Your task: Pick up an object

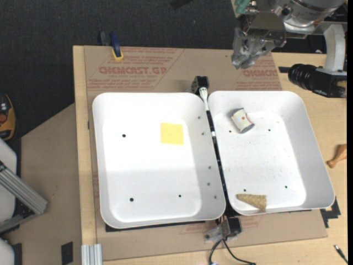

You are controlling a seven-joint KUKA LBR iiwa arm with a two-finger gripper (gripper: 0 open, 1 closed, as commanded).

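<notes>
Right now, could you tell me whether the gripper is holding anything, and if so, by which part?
Nothing is held. The gripper hangs above the bench beyond the right bin, with nothing between its fingers. The small white cylinder lies in that bin.

Dark carpet floor (49,15); brown board bench (143,65) printed red; aluminium rail (22,189) at left.

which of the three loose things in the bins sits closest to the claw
The small white cylinder, in the right bin near its far edge, below the claw. The yellow square and tan wedge lie farther off.
</notes>
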